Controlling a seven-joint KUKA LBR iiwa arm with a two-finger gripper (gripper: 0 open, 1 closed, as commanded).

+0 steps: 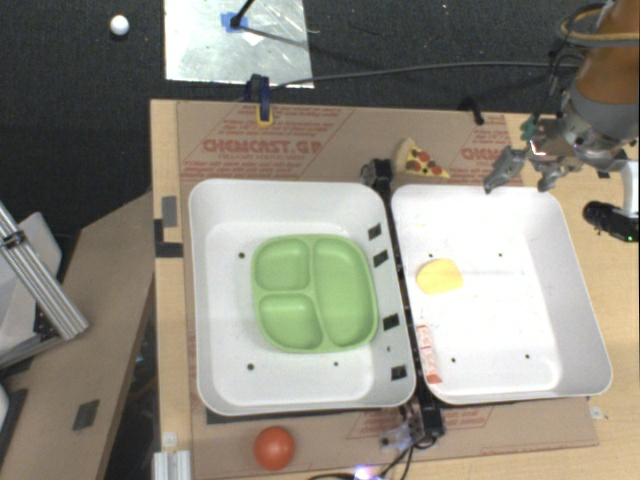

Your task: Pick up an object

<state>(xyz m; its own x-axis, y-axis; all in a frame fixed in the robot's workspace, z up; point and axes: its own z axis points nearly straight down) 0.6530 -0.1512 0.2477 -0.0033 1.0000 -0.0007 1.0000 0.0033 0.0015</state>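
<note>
A small yellow object (439, 276) lies in the right white bin (560, 298), near its left side. A green three-part plate (313, 292) rests in the left white bin (220, 268). My gripper (522, 173) hangs at the far edge of the right bin, well up and right of the yellow object. Its two dark fingers (498, 175) are spread apart with nothing between them.
A pizza-slice toy (423, 160) lies on the cardboard behind the bins. A red-orange ball (274, 447) sits on the bench in front of the left bin. Black clips line the seam between the bins. A metal frame (40, 283) stands at the left.
</note>
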